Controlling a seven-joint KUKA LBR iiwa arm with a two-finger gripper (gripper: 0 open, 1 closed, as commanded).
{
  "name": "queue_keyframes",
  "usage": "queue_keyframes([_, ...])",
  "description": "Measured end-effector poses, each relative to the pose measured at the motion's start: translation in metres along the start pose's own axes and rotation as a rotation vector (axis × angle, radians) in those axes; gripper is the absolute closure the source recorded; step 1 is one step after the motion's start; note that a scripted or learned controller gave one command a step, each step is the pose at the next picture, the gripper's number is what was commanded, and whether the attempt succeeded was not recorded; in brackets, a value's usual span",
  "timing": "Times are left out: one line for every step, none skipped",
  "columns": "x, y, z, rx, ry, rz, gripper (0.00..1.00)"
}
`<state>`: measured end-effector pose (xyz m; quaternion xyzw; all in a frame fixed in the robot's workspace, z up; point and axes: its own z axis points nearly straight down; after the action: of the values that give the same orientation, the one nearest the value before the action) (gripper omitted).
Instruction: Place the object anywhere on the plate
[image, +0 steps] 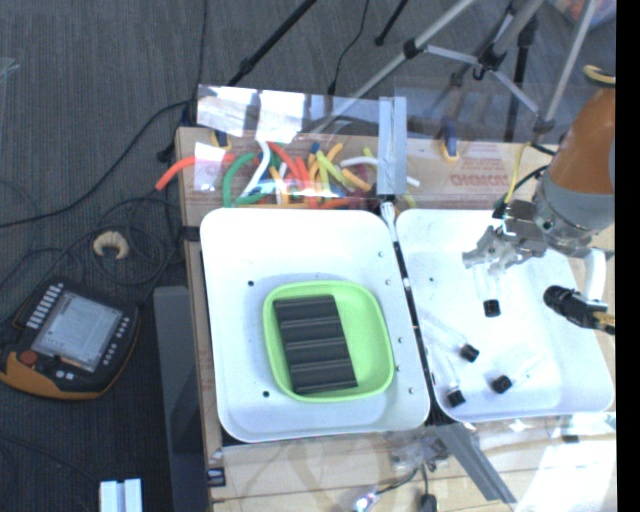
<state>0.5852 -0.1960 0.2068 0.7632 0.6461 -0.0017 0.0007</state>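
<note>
A dark grey ridged block (315, 343) lies flat in the middle of the lime-green plate (376, 330), which sits in the left bin (230, 300). My gripper (492, 256) hangs over the far part of the right bin (580, 390), well to the right of the plate. Its pale fingers (470, 257) are spread open with nothing between them. A small black piece (491, 308) lies on the bin floor just below the gripper.
Several more small black pieces (468, 351) and clear plastic bits lie in the near half of the right bin. Coloured tubes (290, 175) fill a box behind the left bin. A black fitting (566, 300) juts out beside the arm.
</note>
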Motion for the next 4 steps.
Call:
queue_keyframes([0.000,0.000,0.000,0.000,0.000,0.000,0.00])
queue_keyframes([0.003,0.017,-0.191,-0.002,0.000,0.069,0.00])
queue_keyframes([0.015,0.068,-0.179,-0.002,-0.001,-0.052,0.00])
queue_keyframes([-0.001,0.084,-0.063,0.000,0.000,-0.094,0.00])
